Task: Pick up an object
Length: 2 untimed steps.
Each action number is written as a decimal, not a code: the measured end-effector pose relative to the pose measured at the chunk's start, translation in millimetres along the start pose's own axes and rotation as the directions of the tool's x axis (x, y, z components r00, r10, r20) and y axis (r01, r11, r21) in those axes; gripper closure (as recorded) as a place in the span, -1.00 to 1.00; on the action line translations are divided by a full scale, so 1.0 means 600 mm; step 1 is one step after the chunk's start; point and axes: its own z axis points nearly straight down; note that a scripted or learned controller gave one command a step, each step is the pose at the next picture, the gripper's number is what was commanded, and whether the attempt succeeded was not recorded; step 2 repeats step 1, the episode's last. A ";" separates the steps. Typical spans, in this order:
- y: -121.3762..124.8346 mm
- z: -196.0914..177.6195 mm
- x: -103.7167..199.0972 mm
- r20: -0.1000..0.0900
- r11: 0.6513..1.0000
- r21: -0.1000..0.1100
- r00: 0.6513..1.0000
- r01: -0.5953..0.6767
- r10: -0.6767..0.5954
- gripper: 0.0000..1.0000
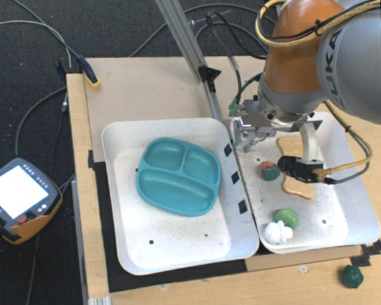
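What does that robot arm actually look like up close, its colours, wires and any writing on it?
The arm is thick, rounded and grey, with a glossy orange band above the wrist and part of dark lettering on its side. A yellow cable loops over the orange section, and black wires trail beside it. The pincer is a small cluster of silvery metal parts.

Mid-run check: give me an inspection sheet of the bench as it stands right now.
Surface: two white bins, left bin and right bin, on the bench.
Job's things: teal divided plate in left bin; tan toast piece, small red-green item, green-white item in right bin.
Clutter: green ball on bench outside the bins.
Grippers: gripper above right bin's left side.
Cables: black cables on floor.
Surroundings: handheld pendant at left.
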 end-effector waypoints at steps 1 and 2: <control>0.018 0.038 0.083 -0.001 1.000 0.005 1.000 0.001 -0.001 1.00; 0.018 0.038 0.083 -0.001 1.000 0.005 1.000 0.001 -0.001 1.00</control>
